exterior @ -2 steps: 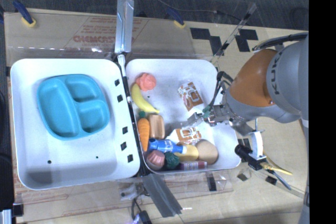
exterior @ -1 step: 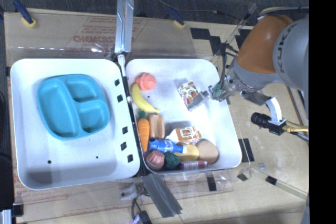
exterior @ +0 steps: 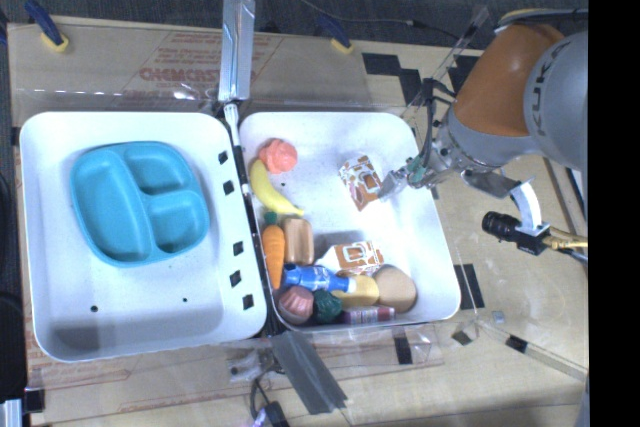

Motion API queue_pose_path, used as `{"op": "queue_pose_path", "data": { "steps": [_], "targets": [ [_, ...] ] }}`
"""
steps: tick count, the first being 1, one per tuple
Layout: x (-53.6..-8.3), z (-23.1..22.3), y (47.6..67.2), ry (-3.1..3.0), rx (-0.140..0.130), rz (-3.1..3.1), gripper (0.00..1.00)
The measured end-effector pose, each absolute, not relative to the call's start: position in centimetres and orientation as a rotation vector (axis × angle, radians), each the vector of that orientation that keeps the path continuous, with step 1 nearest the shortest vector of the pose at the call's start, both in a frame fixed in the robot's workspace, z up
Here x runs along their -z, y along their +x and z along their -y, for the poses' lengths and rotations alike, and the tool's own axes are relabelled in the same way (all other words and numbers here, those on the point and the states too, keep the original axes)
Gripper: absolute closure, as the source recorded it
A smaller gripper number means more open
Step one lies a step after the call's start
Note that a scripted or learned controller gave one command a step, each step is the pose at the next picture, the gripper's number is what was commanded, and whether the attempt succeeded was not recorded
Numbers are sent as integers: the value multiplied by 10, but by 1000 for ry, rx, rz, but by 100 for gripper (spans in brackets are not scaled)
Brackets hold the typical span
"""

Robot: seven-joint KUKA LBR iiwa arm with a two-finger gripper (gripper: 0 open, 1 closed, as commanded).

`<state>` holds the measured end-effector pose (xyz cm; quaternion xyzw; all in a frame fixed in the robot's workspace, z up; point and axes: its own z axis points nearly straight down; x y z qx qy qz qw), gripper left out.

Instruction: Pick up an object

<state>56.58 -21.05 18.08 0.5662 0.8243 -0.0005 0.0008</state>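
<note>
Bench with two shallow white bins side by side. Left bin [exterior: 45, 245]: a blue divided tray [exterior: 140, 200]. Right bin [exterior: 435, 260]: along its left wall, a pink ball [exterior: 279, 155], banana [exterior: 270, 190] and carrot [exterior: 273, 255]; further toys crowd the near edge. A small printed carton [exterior: 360, 181] lies toward the right, touching the gripper [exterior: 397, 180], whose finger spacing cannot be told. The arm [exterior: 510, 95] enters from the right.
</note>
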Motion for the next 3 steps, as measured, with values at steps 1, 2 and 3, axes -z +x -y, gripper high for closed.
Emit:
{"op": "queue_pose_path", "data": {
  "steps": [1, 2, 3],
  "targets": [
    [-181, 210, 566, 1777, 2, -2589, 0],
    [-105, 209, 591, 2039, 4, -2400, 0],
    [-92, 210, 620, 2041, 1, -2390, 0]
  ]
}}
